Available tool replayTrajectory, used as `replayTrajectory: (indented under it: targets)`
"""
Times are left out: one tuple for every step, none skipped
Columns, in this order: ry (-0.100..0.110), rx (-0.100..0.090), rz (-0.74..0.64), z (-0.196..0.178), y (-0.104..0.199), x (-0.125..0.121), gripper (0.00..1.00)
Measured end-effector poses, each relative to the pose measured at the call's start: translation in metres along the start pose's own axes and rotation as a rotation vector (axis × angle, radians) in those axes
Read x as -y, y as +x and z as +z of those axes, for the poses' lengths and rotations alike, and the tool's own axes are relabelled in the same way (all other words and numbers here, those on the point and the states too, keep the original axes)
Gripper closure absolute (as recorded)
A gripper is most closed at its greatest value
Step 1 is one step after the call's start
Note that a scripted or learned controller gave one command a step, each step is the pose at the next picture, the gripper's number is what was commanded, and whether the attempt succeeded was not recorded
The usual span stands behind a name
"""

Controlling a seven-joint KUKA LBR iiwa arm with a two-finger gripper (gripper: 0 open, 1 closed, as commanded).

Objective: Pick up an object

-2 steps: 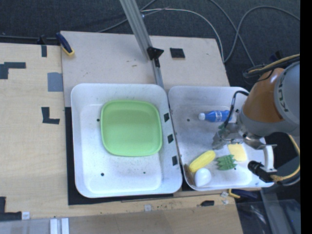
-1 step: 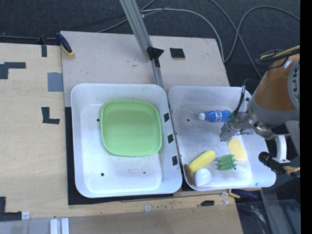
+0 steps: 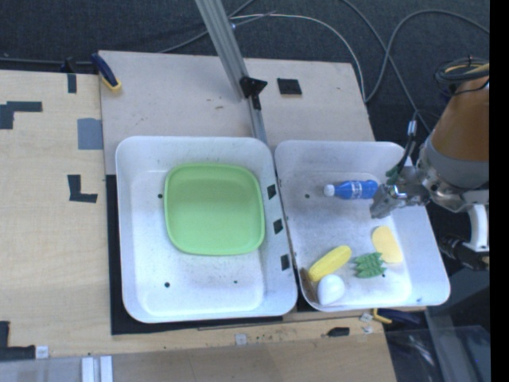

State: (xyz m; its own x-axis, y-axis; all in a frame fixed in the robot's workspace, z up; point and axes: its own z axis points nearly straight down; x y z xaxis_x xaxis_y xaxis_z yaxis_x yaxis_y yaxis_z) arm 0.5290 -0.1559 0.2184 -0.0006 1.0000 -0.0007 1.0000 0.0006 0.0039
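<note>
Poised at the right bin's [image 3: 413, 289] right wall, jaws [image 3: 383, 203] just beside the blue bottle's [image 3: 351, 189] base, likely lining up a grasp; grip state impossible to tell. Corn cob [image 3: 328, 262] lying nearer.

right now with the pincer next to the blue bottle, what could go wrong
1. The blue bottle lies on its side, so a touch from the pincer at its end could roll or push it away rather than grip it.
2. The pincer sits near the right bin's far-right wall, so a descent might clip the rim.
3. The yellow corn, white egg and green toy crowd together; a grasp there may catch two.
</note>
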Motion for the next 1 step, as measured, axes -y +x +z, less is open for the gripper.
replayTrajectory:
  targets:
    - [0.004,-0.002,-0.005,-0.0052,0.0578,-0.0099,1.00]
